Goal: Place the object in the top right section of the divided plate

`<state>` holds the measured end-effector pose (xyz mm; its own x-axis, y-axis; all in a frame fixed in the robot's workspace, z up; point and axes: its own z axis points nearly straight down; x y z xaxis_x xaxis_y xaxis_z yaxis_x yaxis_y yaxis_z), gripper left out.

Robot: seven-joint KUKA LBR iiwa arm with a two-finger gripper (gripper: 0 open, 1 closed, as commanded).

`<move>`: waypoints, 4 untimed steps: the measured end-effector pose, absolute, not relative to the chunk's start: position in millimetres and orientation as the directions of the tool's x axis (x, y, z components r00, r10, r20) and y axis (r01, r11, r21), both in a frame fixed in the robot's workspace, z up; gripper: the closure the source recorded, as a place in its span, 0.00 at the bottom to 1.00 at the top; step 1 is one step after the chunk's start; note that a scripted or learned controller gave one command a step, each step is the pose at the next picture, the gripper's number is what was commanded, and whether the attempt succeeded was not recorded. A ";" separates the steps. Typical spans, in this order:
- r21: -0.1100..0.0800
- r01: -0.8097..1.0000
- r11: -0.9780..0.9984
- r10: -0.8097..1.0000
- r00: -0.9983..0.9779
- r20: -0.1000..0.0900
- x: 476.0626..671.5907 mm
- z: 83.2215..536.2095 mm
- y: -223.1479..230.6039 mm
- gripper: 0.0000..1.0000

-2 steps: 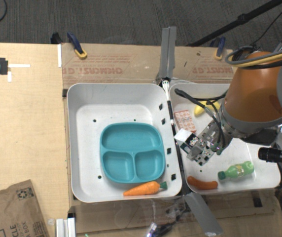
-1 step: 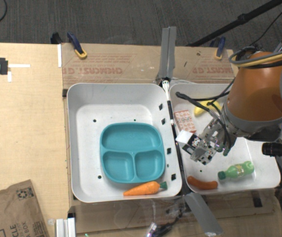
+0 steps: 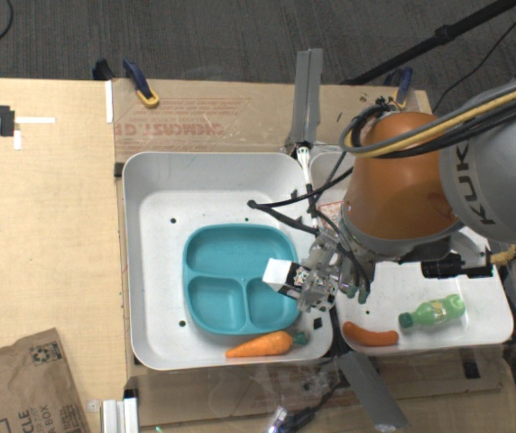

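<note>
Teal plastic marks the divided plate, lying in the left bin with one long section on its far side and two smaller ones on its near side. The gripper hangs over the plate's right edge, low beneath the arm's orange band. A small white object sits at the gripper's left tip, over the plate's right rim, and its right part is hidden by the mechanism. Whether it is pinched or merely resting there cannot be told, nor how the jaws stand. An orange carrot lies just near of the plate. The right bin, largely covered by the arm, shows a green bottle and a red-orange sausage-shaped item hard to identify.
</note>
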<state>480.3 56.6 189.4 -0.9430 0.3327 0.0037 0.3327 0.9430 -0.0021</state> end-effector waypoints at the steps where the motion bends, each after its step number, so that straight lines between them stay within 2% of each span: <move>1: -0.002 0.524 0.851 0.524 -0.851 0.001 492.9 215.3 64.3 1.00; 2: -0.005 0.523 0.852 0.523 -0.852 0.002 493.9 222.1 63.5 1.00; 3: -0.003 0.525 0.851 0.525 -0.851 0.001 541.2 240.0 85.2 1.00; 4: -0.005 0.604 0.797 0.604 -0.797 0.002 518.6 218.2 154.7 1.00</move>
